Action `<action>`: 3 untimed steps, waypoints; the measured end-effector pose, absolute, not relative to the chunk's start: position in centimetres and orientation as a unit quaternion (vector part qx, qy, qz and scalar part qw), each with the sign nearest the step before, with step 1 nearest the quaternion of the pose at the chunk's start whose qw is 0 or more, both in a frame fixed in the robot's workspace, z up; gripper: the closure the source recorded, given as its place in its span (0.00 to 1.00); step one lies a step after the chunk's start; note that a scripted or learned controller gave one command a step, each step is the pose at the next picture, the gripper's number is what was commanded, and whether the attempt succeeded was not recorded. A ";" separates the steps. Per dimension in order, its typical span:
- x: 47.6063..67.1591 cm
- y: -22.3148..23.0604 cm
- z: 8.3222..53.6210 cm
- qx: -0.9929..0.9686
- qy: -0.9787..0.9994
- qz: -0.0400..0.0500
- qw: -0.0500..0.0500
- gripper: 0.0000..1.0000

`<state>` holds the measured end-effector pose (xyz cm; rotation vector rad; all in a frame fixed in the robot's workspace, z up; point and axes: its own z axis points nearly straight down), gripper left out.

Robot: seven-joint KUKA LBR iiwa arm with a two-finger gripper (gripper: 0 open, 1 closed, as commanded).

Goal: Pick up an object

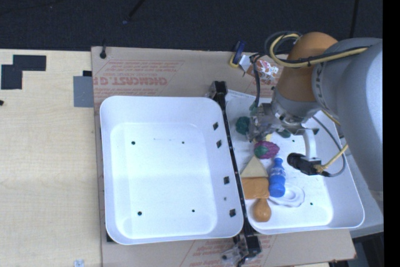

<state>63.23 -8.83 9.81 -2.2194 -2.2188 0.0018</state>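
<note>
My gripper (259, 130) hangs low in the upper left part of the right bin (340, 212), under the grey arm with its orange band. A dark green round object (242, 125) lies just left of it. A magenta and green object (267, 149) sits right below it, close to or touching it. Further toward the front lie a tan wedge (254, 167), an orange block (255, 187), a blue bottle (276, 177) and an orange ball (262, 211). Nothing can be seen held.
The left bin (119, 134) is bare white inside. A black divider (227, 153) runs between the bins. A white ring-shaped item (292, 198) lies right of the bottle. The arm covers the right bin's back right part.
</note>
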 end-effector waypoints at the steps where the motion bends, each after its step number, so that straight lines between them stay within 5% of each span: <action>1: 64.1 -9.5 8.7 -0.707 -0.708 0.005 0.008 1.00; 3: 64.1 -9.0 8.7 -0.707 -0.708 0.005 0.006 1.00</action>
